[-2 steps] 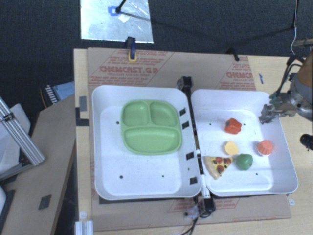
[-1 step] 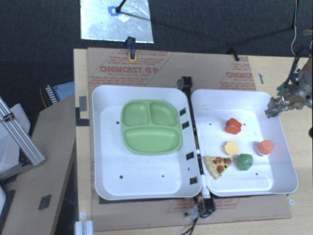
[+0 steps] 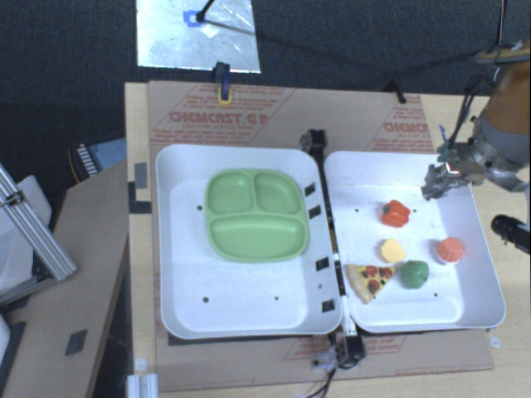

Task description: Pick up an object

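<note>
Gripper point(image 3: 435, 184) hovers over the right bin point(image 3: 481, 222), carrying nothing — grip state, cannot tell. Nearest target — the red pepper point(image 3: 397, 213), just below-left. Best bet: centre squarely above it, then descend straight.

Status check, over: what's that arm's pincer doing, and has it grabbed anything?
Pincer over right bin, nothing visibly held. Red pepper toy nearest, lying free. Nothing between them.
</note>
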